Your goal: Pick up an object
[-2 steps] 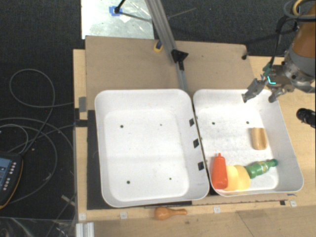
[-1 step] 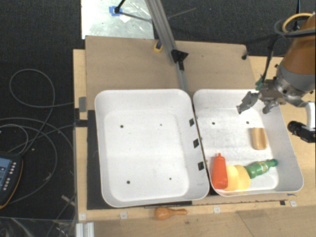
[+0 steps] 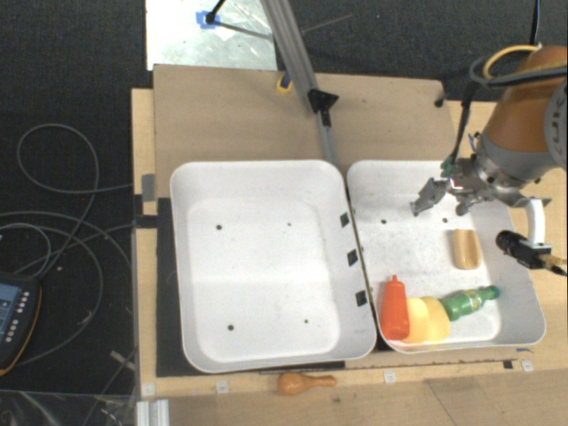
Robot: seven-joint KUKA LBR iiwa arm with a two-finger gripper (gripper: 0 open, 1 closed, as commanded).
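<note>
In the right bin [image 3: 404, 242] lie a tan bread-like piece [image 3: 464, 248], a red bottle [image 3: 394, 307], a yellow object [image 3: 429, 320] and a green bottle [image 3: 469, 303]. The red, yellow and green items are clustered along the bin's near edge. My gripper [image 3: 440, 206] hovers over the far part of the right bin, up and left of the tan piece. Its fingers are spread open and hold nothing.
The left bin [image 3: 191, 238] sits beside the right one, with black clips along their shared edge. An orange, pear-shaped object [image 3: 306, 382] lies on the bench in front of the bins. A grey pole [image 3: 297, 56] slants in from the top.
</note>
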